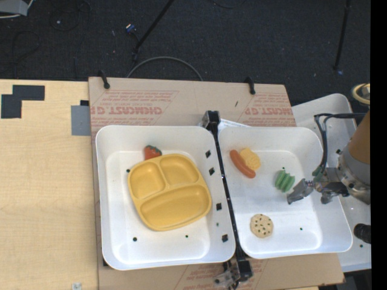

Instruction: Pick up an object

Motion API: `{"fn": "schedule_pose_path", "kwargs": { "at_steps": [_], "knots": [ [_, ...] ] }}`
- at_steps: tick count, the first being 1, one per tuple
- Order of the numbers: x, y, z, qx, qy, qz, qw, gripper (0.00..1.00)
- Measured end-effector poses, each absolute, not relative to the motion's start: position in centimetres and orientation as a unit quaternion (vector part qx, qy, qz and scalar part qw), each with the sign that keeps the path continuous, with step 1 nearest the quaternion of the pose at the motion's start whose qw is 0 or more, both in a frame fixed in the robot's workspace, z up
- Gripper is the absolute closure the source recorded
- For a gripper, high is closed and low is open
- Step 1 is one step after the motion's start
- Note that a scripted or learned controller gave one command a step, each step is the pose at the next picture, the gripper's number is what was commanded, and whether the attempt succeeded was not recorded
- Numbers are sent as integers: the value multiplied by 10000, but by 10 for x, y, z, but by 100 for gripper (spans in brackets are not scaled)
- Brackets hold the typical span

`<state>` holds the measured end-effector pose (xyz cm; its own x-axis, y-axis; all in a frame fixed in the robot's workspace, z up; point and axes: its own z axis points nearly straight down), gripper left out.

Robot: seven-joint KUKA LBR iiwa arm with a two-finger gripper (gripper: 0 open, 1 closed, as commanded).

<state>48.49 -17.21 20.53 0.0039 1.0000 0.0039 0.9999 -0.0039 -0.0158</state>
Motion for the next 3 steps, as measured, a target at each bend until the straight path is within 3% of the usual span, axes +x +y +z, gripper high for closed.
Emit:
{"fn": "schedule_pose_path", "kwargs": {
  "at_steps": [1, 3],
  "knots": [
    [488, -172, 211, -7072, -7070, 9, 19, 0],
    [484, -169, 124, -7071, -7071, 13, 37, 0]
  ]
}}
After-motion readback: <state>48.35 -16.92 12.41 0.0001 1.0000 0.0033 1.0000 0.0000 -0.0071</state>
